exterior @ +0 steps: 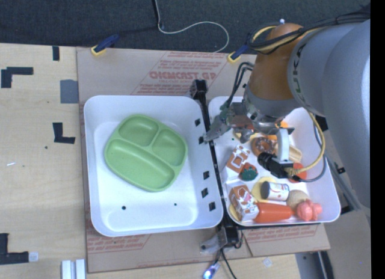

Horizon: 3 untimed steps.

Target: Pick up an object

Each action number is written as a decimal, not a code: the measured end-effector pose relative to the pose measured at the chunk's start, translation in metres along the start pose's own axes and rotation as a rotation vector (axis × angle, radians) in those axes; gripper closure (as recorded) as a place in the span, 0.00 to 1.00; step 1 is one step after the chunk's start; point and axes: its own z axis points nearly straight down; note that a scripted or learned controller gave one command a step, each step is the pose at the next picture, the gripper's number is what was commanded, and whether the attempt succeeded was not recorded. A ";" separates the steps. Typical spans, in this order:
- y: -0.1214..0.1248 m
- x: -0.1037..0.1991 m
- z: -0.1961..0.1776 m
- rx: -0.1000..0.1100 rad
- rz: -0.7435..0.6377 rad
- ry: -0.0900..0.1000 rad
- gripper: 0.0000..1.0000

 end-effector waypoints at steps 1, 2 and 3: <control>0.001 0.000 -0.012 -0.002 -0.001 0.001 1.00; 0.089 0.063 -0.040 -0.012 -0.007 0.002 1.00; 0.049 0.112 -0.106 -0.007 -0.006 0.003 1.00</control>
